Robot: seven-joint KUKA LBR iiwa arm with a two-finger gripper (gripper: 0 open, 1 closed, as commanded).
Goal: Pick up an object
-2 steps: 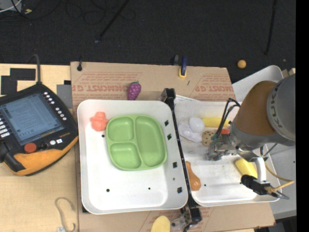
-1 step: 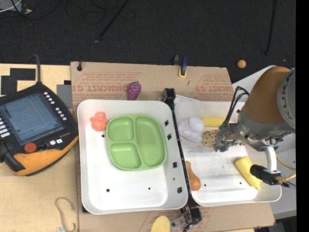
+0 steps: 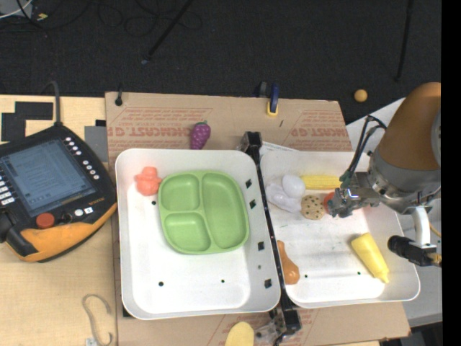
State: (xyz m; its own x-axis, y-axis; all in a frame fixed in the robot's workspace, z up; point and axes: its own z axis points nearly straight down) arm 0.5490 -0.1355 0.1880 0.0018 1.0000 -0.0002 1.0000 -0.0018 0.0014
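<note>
My gripper (image 3: pixel 341 203) is low over the right bin (image 3: pixel 338 280), near its upper middle. A small red object (image 3: pixel 333 207) shows right at its tip; whether it is held I cannot tell. Just left of the gripper lies a tan speckled cookie (image 3: pixel 311 207). A yellow corn cob (image 3: pixel 321 182) lies above it, and a white toy (image 3: pixel 287 192) sits further left. A yellow bottle-shaped toy (image 3: pixel 371 256) rests at the bin's right, below the arm. An orange-brown piece (image 3: pixel 287 264) lies along the bin's left wall.
The left bin (image 3: pixel 180 287) holds a green divided plate (image 3: pixel 202 213) and a pink-orange toy (image 3: pixel 147 182). A purple toy (image 3: pixel 199 134) lies on the cardboard behind the bins, and a yellow object (image 3: pixel 240 333) in front. A teach pendant (image 3: pixel 47 186) lies at far left.
</note>
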